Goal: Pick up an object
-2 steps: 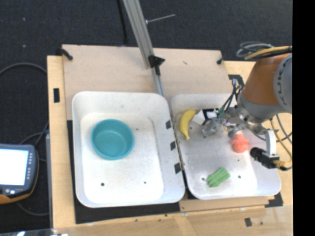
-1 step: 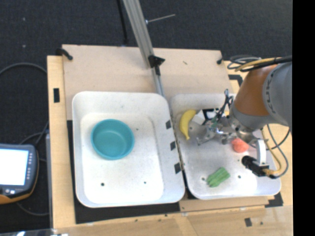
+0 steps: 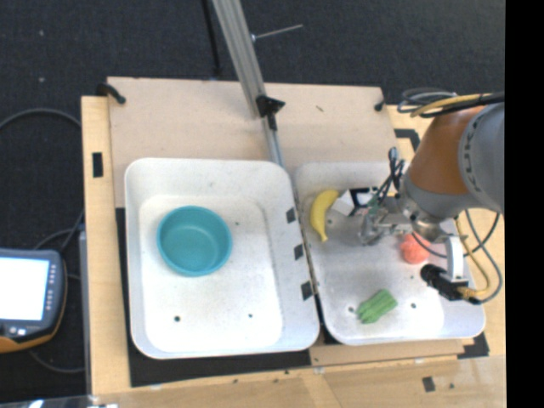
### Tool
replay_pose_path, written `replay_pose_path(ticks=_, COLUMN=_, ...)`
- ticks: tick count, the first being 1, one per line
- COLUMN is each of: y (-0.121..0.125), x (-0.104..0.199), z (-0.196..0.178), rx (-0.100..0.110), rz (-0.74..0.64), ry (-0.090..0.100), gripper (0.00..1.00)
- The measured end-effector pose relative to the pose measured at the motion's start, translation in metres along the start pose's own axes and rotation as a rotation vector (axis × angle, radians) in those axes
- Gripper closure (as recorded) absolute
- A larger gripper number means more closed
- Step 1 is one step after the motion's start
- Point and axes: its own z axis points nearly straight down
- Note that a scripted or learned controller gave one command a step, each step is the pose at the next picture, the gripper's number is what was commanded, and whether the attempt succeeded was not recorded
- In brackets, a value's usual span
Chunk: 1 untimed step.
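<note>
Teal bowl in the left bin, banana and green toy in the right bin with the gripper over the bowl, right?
Not quite. The camera view shows the gripper in the right bin, beside the banana, not over the bowl. Bowl in the left bin, green toy in the right: correct.

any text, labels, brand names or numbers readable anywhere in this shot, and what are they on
No readable text anywhere.
The handheld screen at the left edge glows white; anything on it is washed out.
The blue bowl, banana, green object and pink object bear no visible markings.
The arm's orange band looks plain.
</note>
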Motion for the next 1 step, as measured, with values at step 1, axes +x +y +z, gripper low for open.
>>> replay_pose_path(ticks=1, y=0.0023, x=0.0001, z=-0.0648, rx=-0.004, rz=-0.011, ry=-0.001, gripper=1.00)
